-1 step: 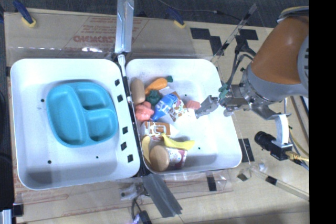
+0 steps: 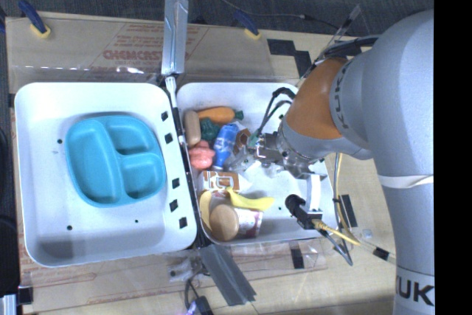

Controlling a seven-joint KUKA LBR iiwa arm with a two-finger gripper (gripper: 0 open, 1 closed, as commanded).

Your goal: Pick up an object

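Blue bottle (image 2: pixel 224 144) just beside jaws (image 2: pixel 253 150)

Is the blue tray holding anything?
Empty. The blue tray lies flat in the left bin, its three compartments showing bare blue; the toys are piled in the right bin.

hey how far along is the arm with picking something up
Nothing looks picked yet. The toys, including the carrot, banana and blue bottle, all lie in the right bin. In hand: the gripper is low beside the blue bottle. Left: grasp one and lift it. The blue tray sits in the left bin.
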